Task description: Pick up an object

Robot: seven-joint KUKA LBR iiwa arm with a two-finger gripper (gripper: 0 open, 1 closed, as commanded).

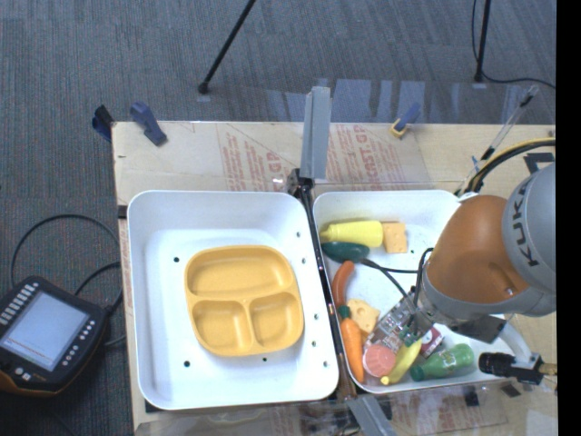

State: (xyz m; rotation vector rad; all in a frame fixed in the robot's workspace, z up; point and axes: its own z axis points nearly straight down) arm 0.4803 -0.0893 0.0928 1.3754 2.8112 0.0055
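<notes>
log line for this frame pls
arm: over right bin | gripper: low among toy food, near banana and pink round piece | grasp: unconfirmed | left bin: yellow tray

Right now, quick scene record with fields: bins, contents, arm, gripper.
left bin: holds a yellow divided tray
right bin: toy food, incl. corn, cracker, two carrots, cheese wedge, banana, green bottle
arm: over the right bin, reaching in from the right
gripper: low over the pile near the banana; grasp cannot be judged
</notes>
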